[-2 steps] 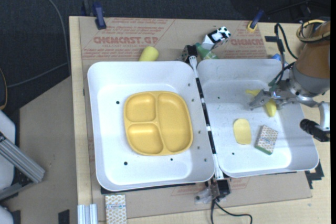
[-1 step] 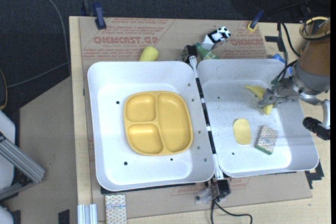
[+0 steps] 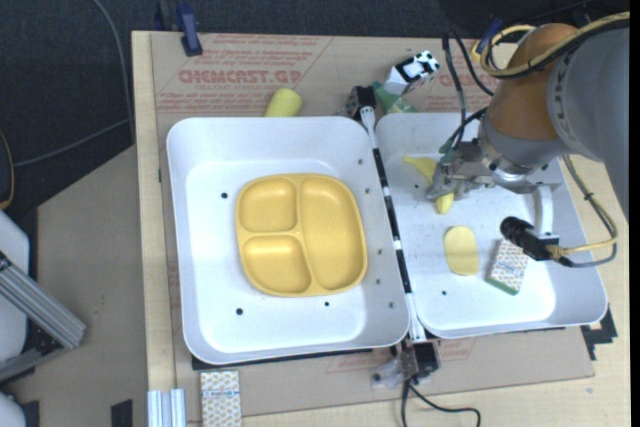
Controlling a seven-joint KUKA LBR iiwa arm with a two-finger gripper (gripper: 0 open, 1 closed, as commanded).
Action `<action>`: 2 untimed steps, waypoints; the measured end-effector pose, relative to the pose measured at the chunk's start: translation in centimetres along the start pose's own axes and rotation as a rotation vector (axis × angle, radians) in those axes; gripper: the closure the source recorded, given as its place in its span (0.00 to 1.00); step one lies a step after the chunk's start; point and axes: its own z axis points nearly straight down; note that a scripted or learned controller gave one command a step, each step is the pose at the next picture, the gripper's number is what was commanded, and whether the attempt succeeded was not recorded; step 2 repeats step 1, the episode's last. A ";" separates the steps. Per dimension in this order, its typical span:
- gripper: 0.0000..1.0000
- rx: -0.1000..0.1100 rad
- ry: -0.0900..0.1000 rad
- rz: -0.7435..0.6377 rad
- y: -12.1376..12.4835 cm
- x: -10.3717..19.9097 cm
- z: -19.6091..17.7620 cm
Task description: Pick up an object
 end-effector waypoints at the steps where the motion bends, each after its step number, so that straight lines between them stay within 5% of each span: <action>1: 1.00 -0.005 -0.002 0.000 1.9 6.8 -10.1; 2: 1.00 -0.005 -0.002 0.000 1.9 6.8 -10.1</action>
